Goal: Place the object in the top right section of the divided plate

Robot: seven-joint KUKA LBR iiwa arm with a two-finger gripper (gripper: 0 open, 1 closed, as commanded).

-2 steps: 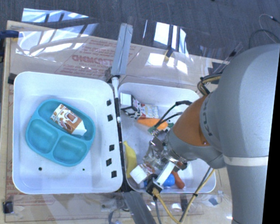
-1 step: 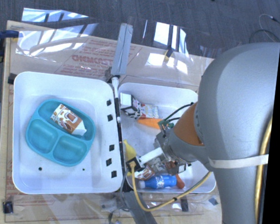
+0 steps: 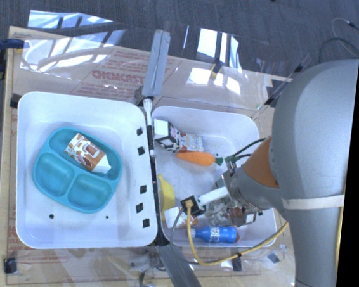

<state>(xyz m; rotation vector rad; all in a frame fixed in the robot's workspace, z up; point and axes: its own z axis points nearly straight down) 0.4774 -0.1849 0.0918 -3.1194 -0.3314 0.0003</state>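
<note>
Seemingly, the placing step is at or near its end. A small printed carton (image 3: 86, 152) is seen lying in the blue divided plate (image 3: 67, 182), in the compartment at about one o'clock of the plate's centre, and it is taken to be the task's object. It rests tilted, with one corner close to the plate's rim on the three o'clock side. The plate itself is set in the left bin (image 3: 18, 218), at nine o'clock in the view.

The gripper (image 3: 233, 208) is found well apart from the plate, low over the right bin (image 3: 232, 123), at about four o'clock in the view. Whether it is wide or narrow cannot be told, since it is masked by the wrist and cabling, and nothing is seen held in it.

Around it are a carrot (image 3: 196, 158) at eleven o'clock of the gripper, a patterned packet (image 3: 183, 140) just beyond the carrot, a yellow object (image 3: 166, 194) at nine o'clock against the bin wall, and a blue bottle (image 3: 218, 234) at seven o'clock.

If the carton is accepted as placed, little more is called for than a check that it sits wholly inside its compartment. Should another object be intended, a clean grasp would be needed among crowded items, followed by a carry across the dividing walls toward ten o'clock.
</note>
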